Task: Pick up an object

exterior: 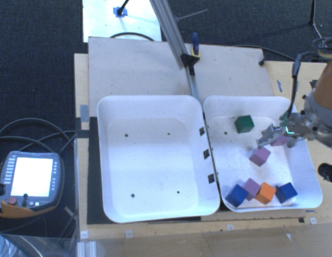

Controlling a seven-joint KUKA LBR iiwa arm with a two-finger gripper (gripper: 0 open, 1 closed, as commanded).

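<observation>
I see the grey arm with its orange band (329,84) reaching in from the right edge, its two-finger gripper (268,138) low over the right-hand shallow white bin (305,170). The fingers point left; their tips look spread a little, with bin floor showing between them and nothing pinched there. A small pale purple cube (280,140) sits right against the gripper body, partly hidden by it, so I cannot tell whether it is touching the metal or just lying under it. A second pale purple cube (259,156) lies just below the fingertips, tilted, apart from them. A dark green cube (244,123) rests toward the back of the same bin, near the fingertips but clear of them. Along the front wall of that bin I count a row: a blue cube (236,195), a purple cube (253,187), an orange cube (265,193) and another blue cube (286,192), the first three touching or nearly so, the last just beside the orange one. The left-hand shallow white bin (110,143) sits beside the right one, the two walls meeting in the middle. A grey and orange teach pendant with a lit screen (29,183) lies on the floor to the left of the bench.
</observation>
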